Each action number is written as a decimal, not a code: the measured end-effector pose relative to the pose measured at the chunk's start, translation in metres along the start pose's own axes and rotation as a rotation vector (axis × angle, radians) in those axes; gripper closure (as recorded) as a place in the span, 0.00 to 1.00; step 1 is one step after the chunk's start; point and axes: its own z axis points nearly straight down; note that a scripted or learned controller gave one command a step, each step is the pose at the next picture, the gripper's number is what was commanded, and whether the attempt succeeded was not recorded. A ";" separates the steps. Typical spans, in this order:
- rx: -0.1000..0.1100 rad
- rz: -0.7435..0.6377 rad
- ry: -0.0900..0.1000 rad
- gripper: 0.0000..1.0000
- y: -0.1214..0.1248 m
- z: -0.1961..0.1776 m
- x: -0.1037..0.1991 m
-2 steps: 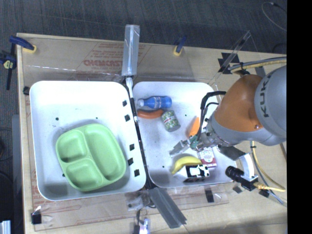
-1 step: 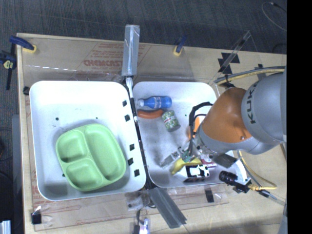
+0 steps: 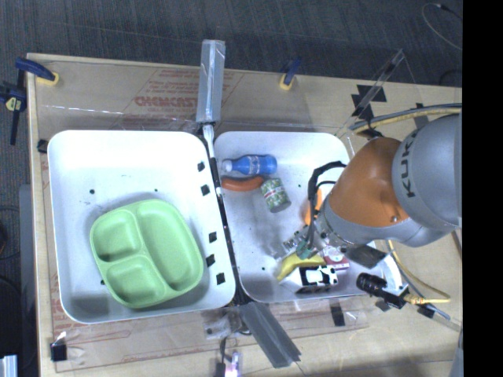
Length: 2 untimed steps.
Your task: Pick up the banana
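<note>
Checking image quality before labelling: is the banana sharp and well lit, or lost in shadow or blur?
Camera view: the banana is soft and partly covered by the arm, which casts shade over it; the left bin shows bright even white, with mild glare; the green tray reads clearly.

From my station the feed is evenly and fairly brightly lit from overhead, so the two white bins point(image 3: 71, 163) read almost blown out, their floors washed to a flat white with faint grey shadow along the inner walls. I see a soft shadow under the green divided tray point(image 3: 146, 251) toward the lower left, and dim, noisy carpet beyond the bench. The whole frame is mildly soft and grainy, so small items beneath the arm point(image 3: 393, 191) blur together.
</note>
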 end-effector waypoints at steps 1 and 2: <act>0.000 0.000 0.000 0.00 0.000 0.000 0.000; -0.003 0.322 -0.004 0.00 -0.013 0.009 -0.027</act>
